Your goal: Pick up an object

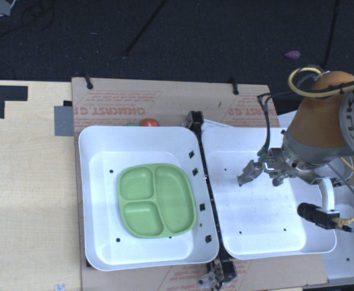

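Nearest the camera, the arm's orange band is seen at three o'clock, with the pincer (254,173) hung over the right bin (256,235); whether it is released or clenched cannot be told. Nothing is seen grasped, so the pick is judged not yet done, the green divided plate (157,200) lying flat in the left bin (98,162) at nine o'clock of the pincer, well apart.
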{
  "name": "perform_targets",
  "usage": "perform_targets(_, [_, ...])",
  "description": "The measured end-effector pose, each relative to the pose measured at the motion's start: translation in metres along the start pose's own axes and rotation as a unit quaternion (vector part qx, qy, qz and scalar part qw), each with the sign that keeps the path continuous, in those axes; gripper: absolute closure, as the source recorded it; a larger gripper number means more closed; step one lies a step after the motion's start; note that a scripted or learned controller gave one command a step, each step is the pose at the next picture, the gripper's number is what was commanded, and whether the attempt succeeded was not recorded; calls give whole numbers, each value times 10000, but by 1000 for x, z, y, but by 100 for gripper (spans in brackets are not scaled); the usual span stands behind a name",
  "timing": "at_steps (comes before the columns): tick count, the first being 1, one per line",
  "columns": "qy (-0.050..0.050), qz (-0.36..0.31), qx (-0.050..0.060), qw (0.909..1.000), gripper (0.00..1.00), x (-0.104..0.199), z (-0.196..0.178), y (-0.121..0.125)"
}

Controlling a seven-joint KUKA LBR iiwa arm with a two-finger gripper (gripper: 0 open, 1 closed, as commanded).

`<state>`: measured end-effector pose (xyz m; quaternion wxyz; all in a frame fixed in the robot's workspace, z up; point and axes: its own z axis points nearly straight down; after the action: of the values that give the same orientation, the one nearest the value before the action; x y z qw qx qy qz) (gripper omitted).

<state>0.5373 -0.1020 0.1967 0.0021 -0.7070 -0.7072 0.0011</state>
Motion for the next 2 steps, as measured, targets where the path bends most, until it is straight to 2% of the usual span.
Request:
perform_targets(1, [0, 0, 13, 10000, 0, -2, 45, 5])
perform_targets(2, [5, 2, 27, 10000, 0, 1, 109, -1])
